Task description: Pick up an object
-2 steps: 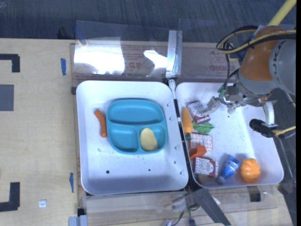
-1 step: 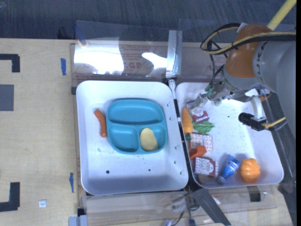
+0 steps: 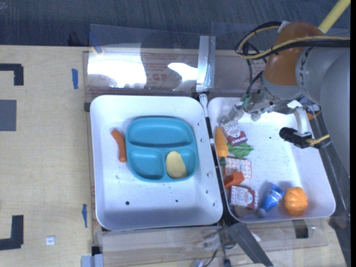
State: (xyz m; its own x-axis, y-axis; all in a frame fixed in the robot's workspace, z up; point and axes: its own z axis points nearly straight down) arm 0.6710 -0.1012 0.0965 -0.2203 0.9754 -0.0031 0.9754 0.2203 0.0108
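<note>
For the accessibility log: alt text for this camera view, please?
A grey arm's gripper hangs over the right bin's far left corner, above packets and toy food along its left side. The left bin holds a blue tray with a yellow piece.

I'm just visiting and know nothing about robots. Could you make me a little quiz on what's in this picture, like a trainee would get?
1. True or false: the yellow lump lies in a compartment of the blue tray.
2. Which bin holds the orange ball? A) left bin B) right bin C) neither
3. Fill in: the orange stick in the left bin lies ____ the tray, on the side away from the arm.

Key
1. True.
2. B. It sits near the front corner, next to a small blue item.
3. Beside; it is on the bin floor, not in the tray.
</note>
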